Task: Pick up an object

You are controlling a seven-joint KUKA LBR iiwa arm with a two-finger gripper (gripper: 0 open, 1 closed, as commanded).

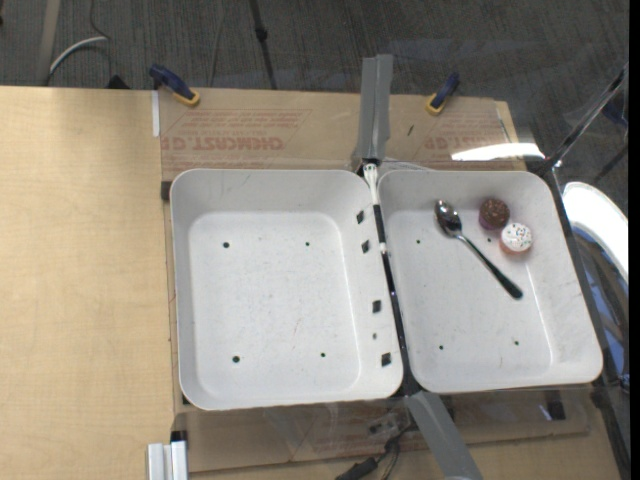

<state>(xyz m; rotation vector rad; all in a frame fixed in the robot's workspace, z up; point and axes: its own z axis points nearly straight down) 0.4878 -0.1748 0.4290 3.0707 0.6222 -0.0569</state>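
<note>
In the right bin (560, 358) lie three small things near its far right part. A metal spoon with a black handle (476, 247) lies slantwise, bowl toward the far left. Just right of its bowl sits a dark brown cupcake-like piece (494, 212). Beside that, a little nearer, sits a white-topped one with sprinkles (516, 237). The two small pieces stand close together, almost touching.
The left bin (270, 288) adjoins the right one along a black clipped seam (382, 268). Both rest on brown cardboard (250, 133) held by blue-and-orange clamps (175, 84). A wooden tabletop (70, 268) spreads to the left. A curved white and grey part (600, 228) stands past the right bin's far right corner.
</note>
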